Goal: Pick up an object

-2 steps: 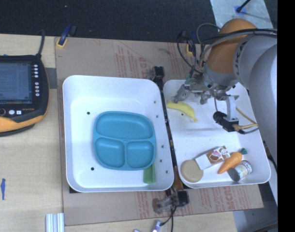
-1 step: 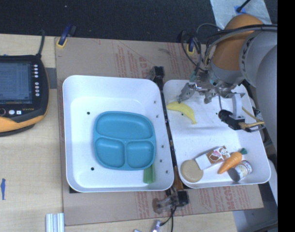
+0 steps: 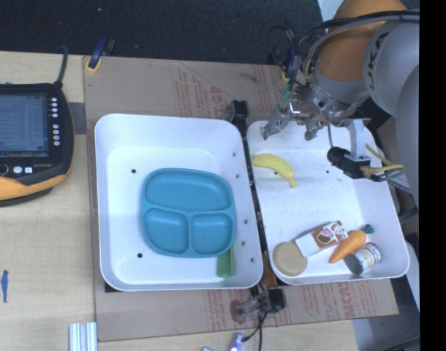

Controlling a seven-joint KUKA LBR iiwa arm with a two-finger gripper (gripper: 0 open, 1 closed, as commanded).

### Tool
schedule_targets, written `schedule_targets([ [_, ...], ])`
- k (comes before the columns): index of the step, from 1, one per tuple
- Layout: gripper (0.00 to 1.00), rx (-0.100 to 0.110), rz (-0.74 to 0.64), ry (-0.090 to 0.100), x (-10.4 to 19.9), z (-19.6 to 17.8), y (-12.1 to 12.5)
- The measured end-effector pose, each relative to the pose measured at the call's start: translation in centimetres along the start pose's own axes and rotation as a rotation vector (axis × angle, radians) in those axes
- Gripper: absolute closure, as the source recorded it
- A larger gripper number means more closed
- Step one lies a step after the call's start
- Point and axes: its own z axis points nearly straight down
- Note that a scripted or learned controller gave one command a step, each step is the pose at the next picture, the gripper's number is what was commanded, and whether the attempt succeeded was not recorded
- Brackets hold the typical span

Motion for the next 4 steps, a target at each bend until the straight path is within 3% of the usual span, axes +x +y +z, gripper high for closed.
schedule_targets([
  [1,0.00,0.000,0.003,-0.001,-2.2,0.1,-0.1],
  [2,0.00,0.003,0.000,-0.001,-0.2,0.1,-0.1],
  [3,0.00,0.000,0.002,-0.001,-1.6,0.1,-0.1],
  [4,0.00,0.003,0.000,-0.001,-0.3,0.1,-0.1],
])
